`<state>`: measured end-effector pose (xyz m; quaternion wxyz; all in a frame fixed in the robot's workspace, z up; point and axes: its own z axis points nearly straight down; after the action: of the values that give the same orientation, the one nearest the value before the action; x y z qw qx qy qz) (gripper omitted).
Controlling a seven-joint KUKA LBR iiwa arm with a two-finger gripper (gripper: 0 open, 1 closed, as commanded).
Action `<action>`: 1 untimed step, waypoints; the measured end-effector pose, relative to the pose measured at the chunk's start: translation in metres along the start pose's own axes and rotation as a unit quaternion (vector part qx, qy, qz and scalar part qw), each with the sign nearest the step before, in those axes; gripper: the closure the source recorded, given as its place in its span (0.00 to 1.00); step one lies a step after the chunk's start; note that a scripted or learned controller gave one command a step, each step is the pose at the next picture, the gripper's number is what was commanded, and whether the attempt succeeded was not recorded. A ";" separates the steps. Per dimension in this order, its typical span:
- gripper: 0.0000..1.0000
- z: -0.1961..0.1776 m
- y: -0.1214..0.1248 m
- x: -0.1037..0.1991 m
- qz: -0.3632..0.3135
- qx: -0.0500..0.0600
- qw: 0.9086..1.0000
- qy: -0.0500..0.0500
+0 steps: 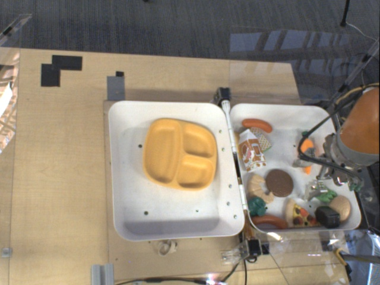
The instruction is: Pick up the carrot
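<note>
The carrot is a small orange piece with a green top, lying in the right part of the right bin. Part of it is hidden under the gripper. The gripper hangs low over the bin's right side, directly beside and partly above the carrot. The grey arm with its orange band comes in from the right edge.
The right bin also holds a sausage, a milk carton, a brown round cookie, a pizza slice, a green toy and a black piece. A yellow divided plate lies in the left bin.
</note>
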<state>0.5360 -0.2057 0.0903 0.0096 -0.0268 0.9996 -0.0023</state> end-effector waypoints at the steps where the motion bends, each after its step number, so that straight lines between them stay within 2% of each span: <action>1: 0.00 0.001 0.000 -0.034 0.119 -0.001 0.993 0.002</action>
<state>0.5702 -0.2041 0.0896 0.0080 0.0926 0.9957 -0.0003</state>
